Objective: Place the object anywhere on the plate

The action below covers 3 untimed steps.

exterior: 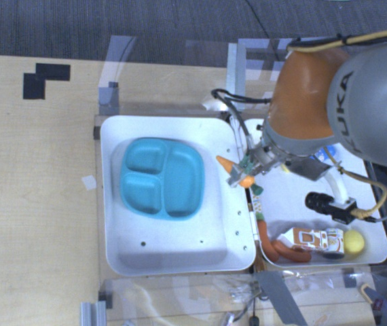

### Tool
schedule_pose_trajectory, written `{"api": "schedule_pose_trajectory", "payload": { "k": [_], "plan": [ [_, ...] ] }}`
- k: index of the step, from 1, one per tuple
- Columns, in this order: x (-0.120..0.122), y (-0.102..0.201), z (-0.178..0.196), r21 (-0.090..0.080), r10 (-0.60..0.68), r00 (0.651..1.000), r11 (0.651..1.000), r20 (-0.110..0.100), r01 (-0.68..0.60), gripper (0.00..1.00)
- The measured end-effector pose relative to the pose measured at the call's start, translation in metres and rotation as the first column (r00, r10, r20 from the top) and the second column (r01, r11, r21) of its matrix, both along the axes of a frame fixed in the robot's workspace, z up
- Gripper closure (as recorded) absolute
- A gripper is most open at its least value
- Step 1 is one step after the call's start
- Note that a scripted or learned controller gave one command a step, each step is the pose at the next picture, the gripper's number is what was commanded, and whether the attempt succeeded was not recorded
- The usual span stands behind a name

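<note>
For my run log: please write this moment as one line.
claw shut on carrot | over left bin right edge | blue plate bare | carrot not yet placed

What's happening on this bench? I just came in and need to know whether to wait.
The grey and orange arm reaches in over the seam between the two white bins. Its pincer is down at a small orange carrot-like object, which lies at the left bin's right edge, beside the blue divided plate and not on it. The right bin holds a sausage-like piece, a yellow ball and a small carton.
</note>
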<state>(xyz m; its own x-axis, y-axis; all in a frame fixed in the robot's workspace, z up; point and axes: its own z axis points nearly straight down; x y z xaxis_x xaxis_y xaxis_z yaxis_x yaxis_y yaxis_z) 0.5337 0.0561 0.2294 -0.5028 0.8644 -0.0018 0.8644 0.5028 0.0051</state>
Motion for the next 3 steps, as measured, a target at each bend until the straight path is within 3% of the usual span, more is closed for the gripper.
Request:
{"api": "schedule_pose_trajectory", "payload": {
  "k": [1,2,3],
  "plan": [
    [0.046,0.036,-0.045,-0.001,0.051,0.999,0.999,-0.001,-0.051,1.0],
    [0.005,0.105,-0.049,0.0,0.059,0.998,0.998,-0.002,-0.059,1.0],
    [0.005,0.105,-0.049,0.0,0.058,0.998,0.998,-0.002,-0.058,0.0]
  ]
}}
